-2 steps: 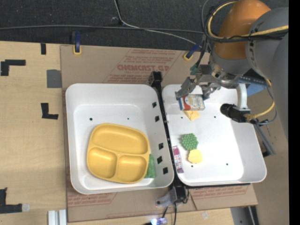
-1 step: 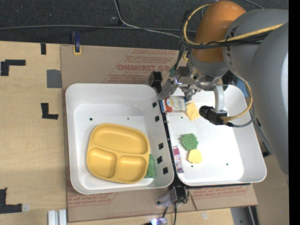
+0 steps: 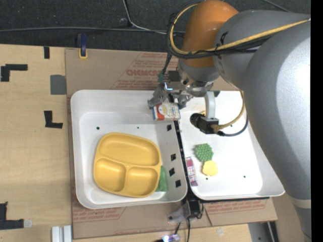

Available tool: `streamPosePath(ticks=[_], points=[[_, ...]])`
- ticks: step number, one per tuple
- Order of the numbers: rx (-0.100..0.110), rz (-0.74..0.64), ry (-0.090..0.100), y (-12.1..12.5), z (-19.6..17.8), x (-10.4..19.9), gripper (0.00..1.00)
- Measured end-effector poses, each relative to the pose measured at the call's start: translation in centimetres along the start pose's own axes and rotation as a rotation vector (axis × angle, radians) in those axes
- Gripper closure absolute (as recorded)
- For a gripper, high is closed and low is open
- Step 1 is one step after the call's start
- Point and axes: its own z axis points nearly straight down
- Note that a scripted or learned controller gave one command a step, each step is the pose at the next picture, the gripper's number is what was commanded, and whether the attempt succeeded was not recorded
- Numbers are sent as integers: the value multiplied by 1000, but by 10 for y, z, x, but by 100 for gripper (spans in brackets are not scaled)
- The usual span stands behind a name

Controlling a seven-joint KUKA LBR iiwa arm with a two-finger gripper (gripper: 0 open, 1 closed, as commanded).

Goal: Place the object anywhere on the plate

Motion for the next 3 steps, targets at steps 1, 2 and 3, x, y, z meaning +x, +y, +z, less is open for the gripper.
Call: streamPosePath(ticks=[1,2,3], points=[[0,0,0,5,3,48,100],[-1,1,1,12,-3,90,100],[-1,4,-1,15,-21,80,100]])
